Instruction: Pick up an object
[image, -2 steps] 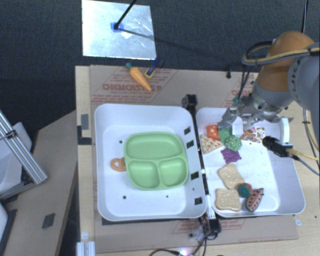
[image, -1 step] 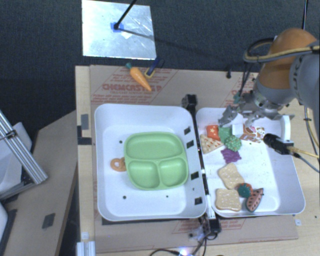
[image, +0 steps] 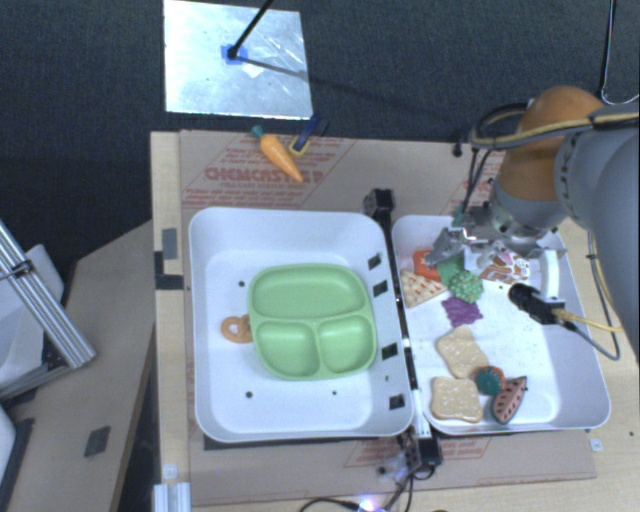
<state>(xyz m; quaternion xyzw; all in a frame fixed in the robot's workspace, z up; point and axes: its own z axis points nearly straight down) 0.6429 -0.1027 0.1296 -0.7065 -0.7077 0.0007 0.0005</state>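
1. Reaching in from right w/ arm (image: 560, 160) bent down over the right bin (image: 580, 400), wrist angled toward bin's upper-left corner.
2. Hovering gripper (image: 450, 245) low over the toy-food cluster: green broccoli (image: 463, 283), waffle piece (image: 422, 290), purple piece (image: 461, 311). Probably targeting this pile since it's the densest.
3. Can't tell gripper opening; nothing visibly held.
4. Lying loose further down: bread slices (image: 458, 375).
5. Sitting apart in left bin (image: 220, 240): green tray (image: 310, 320), pretzel (image: 237, 329). Carrot (image: 279, 157) lying on counter, outside both bins.

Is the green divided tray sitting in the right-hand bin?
No. The green tray lies in the left bin, next to a pretzel.
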